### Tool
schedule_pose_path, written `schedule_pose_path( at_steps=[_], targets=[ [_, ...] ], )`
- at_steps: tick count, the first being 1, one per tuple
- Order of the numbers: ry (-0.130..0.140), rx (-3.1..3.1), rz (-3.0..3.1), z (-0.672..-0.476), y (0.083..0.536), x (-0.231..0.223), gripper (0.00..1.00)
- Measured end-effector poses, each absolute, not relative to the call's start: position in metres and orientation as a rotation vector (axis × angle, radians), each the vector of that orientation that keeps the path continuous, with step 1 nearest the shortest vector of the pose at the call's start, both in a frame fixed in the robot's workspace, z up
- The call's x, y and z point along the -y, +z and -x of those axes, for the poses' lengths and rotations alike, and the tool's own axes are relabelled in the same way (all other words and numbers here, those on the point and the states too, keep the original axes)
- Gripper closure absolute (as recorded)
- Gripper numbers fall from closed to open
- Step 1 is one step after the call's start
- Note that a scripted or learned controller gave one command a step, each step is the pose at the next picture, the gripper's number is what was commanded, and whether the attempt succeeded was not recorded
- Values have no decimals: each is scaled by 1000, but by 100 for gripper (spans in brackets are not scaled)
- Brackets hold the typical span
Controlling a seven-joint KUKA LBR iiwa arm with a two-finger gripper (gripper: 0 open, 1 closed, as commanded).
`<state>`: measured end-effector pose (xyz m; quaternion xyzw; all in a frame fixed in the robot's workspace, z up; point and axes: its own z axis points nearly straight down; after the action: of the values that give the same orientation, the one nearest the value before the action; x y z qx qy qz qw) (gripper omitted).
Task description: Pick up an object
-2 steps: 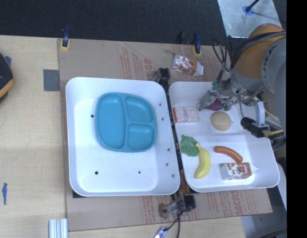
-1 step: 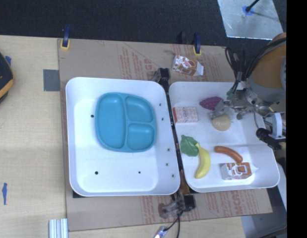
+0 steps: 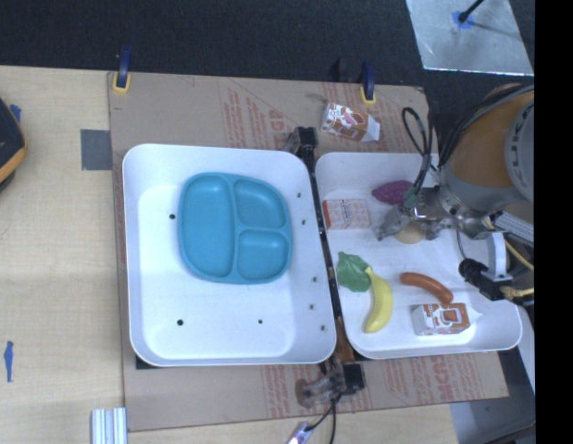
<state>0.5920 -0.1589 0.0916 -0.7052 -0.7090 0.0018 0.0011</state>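
Objects for picking lie in the right bin (image 3: 508,339), the landmark for what follows; near its middle front sits a yellow banana (image 3: 379,305), curved, with a green leafy toy (image 3: 353,272) touching its upper end; toward the bin's right side lies an orange-red sausage (image 3: 426,286), and just in front of that a small brown and white carton (image 3: 442,318) rests on its side; toward the bin's back lies a purple piece (image 3: 392,191); close to the bin's left wall lies a flat packet (image 3: 346,214) with a reddish print. The arm (image 3: 494,151) comes in over the bin's right rear corner, its orange band high above the wall, and bends down toward the bin's middle; the gripper (image 3: 404,224) hangs low inside the bin, between the purple piece and the sausage, its dark metal fingers (image 3: 390,226) pointing toward the bin's left wall; a pale rounded thing (image 3: 411,235) shows just under them, but whether the fingers are spread or pressed together I cannot tell, nor whether anything sits between them. Black cables (image 3: 417,137) loop from the wrist above the bin's back rim. Left of this bin, touching it along the shared edge, stands the left bin (image 3: 156,331), with a blue divided plate (image 3: 235,228) lying in its rear half. Behind the right bin, outside its back wall, a small wrapped packet (image 3: 350,122) lies on the brown cardboard (image 3: 212,109).
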Motion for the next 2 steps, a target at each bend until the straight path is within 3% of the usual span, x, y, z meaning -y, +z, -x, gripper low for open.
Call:
schedule_pose_path(
  at_steps=[1,2],
  targets=[
    [2,2224,2217,-656,92,163,0],
    [6,2225,2215,-595,92,168,0]
  ],
)
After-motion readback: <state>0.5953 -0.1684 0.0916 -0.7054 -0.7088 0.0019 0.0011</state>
